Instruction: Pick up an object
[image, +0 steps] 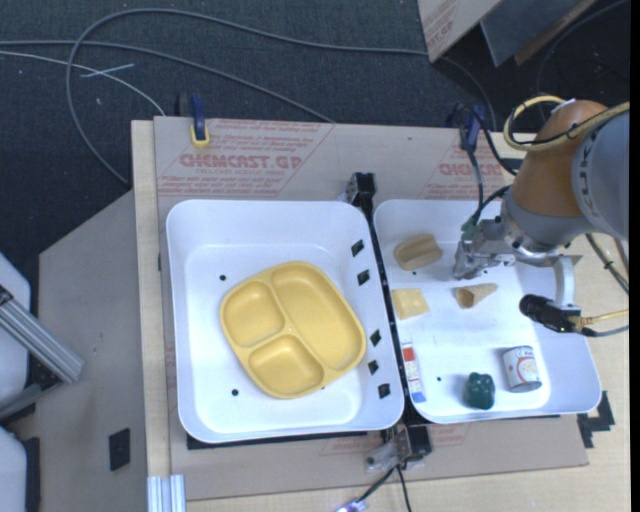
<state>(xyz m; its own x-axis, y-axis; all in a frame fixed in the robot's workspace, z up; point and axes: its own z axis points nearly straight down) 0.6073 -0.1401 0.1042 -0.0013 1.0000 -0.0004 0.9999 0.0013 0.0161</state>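
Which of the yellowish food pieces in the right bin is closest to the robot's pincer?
The small cone-shaped piece, lying just below the pincer. The bread-like chunk and the flat square piece sit farther left, nearer the divider.

A brown-papered bench (300, 150) bears two white bins (190, 300) (560, 385) side by side.

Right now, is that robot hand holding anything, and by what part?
Nothing visibly held. The hand hangs over the right bin, just above a tan wedge that lies on the bin floor. Whether it touches the wedge cannot be told.
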